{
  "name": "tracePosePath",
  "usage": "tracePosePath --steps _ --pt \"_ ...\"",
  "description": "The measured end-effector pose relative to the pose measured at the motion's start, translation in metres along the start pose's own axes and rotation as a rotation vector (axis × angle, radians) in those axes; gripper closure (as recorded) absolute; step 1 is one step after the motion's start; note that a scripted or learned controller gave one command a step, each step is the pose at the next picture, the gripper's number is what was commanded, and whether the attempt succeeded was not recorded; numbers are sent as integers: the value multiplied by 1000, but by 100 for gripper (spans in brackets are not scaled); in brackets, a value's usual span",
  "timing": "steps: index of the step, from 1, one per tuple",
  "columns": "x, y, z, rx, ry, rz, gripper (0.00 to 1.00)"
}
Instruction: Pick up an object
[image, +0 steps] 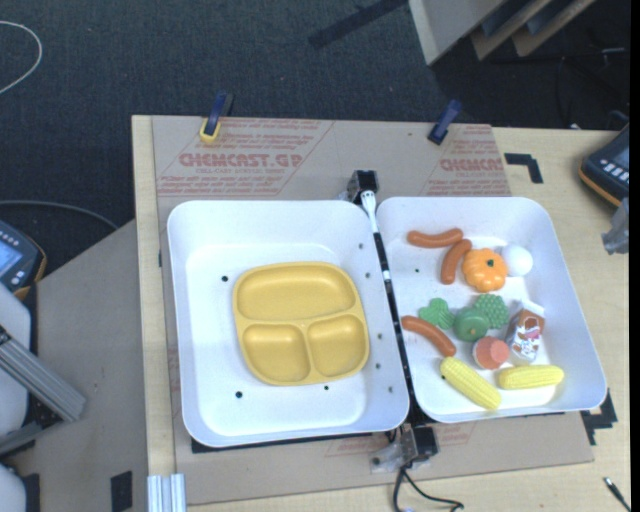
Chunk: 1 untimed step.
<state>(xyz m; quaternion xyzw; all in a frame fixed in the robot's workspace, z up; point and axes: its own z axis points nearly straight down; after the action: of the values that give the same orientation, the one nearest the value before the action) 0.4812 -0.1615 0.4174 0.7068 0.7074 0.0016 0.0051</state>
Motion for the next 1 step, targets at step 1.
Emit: tracePosePath --steps 1 --pt "0 1 -11 -4 -2 -1 100"
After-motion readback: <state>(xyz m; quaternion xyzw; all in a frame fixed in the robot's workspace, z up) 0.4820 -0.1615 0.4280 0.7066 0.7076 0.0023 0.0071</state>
